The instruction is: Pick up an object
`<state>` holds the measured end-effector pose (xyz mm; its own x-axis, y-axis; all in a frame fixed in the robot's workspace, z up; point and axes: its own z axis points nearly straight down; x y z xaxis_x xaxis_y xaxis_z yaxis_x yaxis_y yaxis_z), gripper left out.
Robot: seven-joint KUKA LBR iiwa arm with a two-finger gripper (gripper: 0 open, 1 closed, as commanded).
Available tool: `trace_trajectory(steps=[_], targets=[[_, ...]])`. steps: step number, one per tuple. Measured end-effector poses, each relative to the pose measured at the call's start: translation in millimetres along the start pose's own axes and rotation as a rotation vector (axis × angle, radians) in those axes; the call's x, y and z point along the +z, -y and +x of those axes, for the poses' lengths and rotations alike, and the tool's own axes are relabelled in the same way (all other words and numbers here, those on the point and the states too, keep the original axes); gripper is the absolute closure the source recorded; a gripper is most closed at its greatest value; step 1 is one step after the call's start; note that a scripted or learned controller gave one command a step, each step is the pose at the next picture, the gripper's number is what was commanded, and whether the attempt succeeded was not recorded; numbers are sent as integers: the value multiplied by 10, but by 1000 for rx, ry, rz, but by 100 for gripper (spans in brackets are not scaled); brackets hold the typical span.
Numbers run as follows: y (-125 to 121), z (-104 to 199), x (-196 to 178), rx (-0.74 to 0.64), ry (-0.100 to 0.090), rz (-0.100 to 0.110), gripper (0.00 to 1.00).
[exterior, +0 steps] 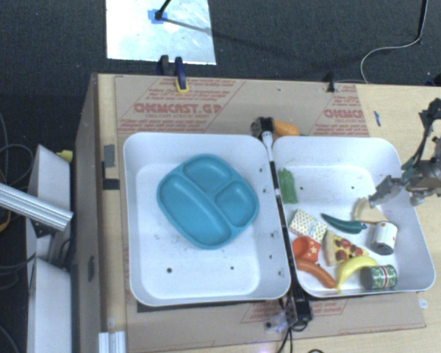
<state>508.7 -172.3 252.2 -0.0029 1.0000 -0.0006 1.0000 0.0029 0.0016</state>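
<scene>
My gripper (382,191) reaches in from the right and hangs over the right bin (331,160), near its right wall. Just below and left of its tip lies a beige piece (363,210), beside a teal pepper (343,223). A white cup (384,235) sits under the gripper toward the front. Several toy foods crowd the bin's front: a checkered cracker (307,224), pizza slice (339,248), red pepper (305,248), sausage (318,274), banana (353,266) and a can (378,276). A green block (287,185) lies by the left wall.
The left bin (154,271) holds a blue divided plate (207,200). An orange item (285,129) lies outside the bins at the back, by the divider. The back half of the right bin has bare floor.
</scene>
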Motion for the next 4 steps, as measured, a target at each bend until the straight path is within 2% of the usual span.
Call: trace_trajectory(steps=[1, 2, 3, 4], targets=[[-528, 370, 731, -1, -1, 2, 0], [-408, 353, 1643, 2, 2, -11, 0], [-768, 116, 1674, 0, 1, -1, 0], [-1079, -351, 1680, 2, 1, 0, 0]])
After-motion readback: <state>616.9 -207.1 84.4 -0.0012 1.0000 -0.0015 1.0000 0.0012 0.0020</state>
